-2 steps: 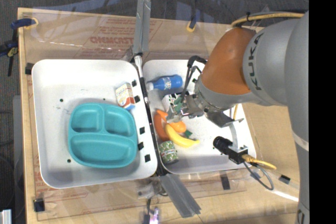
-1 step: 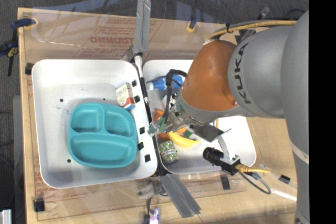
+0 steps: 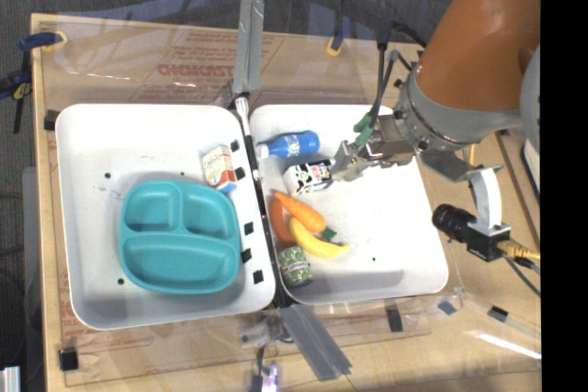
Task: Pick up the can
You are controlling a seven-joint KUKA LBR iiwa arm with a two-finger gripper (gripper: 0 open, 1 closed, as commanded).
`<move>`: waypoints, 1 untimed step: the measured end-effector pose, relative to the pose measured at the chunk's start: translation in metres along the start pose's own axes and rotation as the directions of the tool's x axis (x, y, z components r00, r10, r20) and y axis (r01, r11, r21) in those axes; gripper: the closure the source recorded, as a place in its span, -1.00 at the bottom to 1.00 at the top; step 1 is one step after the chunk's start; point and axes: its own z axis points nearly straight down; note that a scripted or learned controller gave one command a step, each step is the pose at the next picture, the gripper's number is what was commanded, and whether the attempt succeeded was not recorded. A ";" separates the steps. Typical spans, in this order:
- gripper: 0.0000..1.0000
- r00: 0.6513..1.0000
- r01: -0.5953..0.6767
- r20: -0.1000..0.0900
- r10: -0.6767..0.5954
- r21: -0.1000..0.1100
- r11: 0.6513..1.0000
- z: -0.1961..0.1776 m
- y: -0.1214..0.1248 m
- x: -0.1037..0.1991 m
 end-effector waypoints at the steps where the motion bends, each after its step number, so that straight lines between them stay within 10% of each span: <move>1: 1.00 0.972 0.236 -0.005 -0.236 0.009 0.972 0.177 -0.003 -0.001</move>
